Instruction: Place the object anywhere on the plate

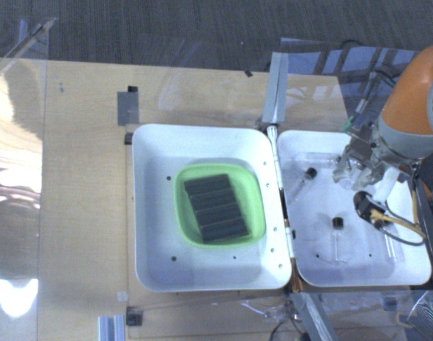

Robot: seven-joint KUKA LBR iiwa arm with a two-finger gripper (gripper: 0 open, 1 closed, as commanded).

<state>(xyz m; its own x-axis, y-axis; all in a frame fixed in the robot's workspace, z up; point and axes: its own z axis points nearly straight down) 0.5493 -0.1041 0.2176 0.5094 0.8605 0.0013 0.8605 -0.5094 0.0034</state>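
Note:
A dark grey ridged rectangular block [215, 208] lies flat on the green plate [253, 197], slightly turned, and covers most of the plate's middle. The plate sits in the left white bin [152, 190]. My gripper [350, 168] hangs over the back right part of the right bin [308, 261], well to the right of the plate and apart from the block. The grey arm with its orange band [412, 105] reaches in from the right above it.
Two small dark bits [310, 172] [337, 222] lie on the right bin's floor. A black and yellow cable [387, 219] loops below the wrist. A metal divider post [275, 91] stands behind the seam between the bins.

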